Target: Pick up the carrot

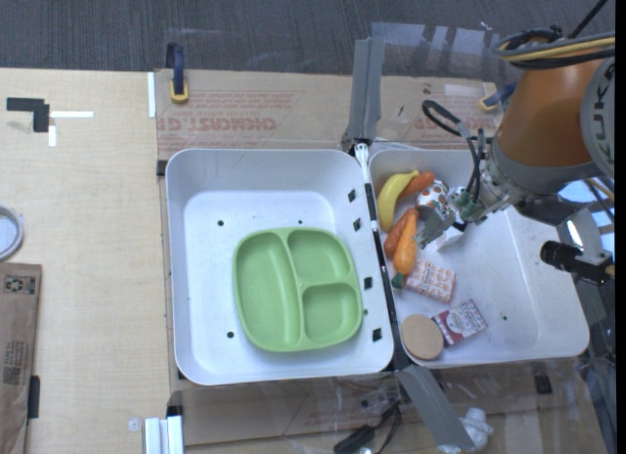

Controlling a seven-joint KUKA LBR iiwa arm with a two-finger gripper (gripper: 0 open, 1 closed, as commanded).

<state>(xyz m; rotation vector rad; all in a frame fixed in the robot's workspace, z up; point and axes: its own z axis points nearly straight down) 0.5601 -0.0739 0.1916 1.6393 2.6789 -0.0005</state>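
- Step in hand, as I read it: final approach to grasp. Gripper (437,219) is low in the right bin (533,340), just beside the carrot (402,237), maybe touching its upper right side.
- Tool state: can't tell. The tip is a small cluttered blur of metal and wires from this slant, so no call on a grip.
- Carrot: orange, tapered, smooth, lying at a slant along the right bin's left wall. A second orange piece (421,184) sits just above it beside the banana (392,195); could be another carrot or a pepper, too small to say.
- Banana: yellow, curved, glossy, pressed against the same wall and close to the carrot's upper end.
- Below the carrot: a wafer-like block with red and white speckles (431,281), a round tan disc (424,337), a flat red-white packet (460,322).
- Left bin (186,247) holds a matte green three-compartment plate (298,288), well apart from the work.
- Next move calls for: centring over the carrot's thick middle, across its width, clear of the banana and wall.
- Risk: a smooth taper may squirt out of a pinch near the tip.
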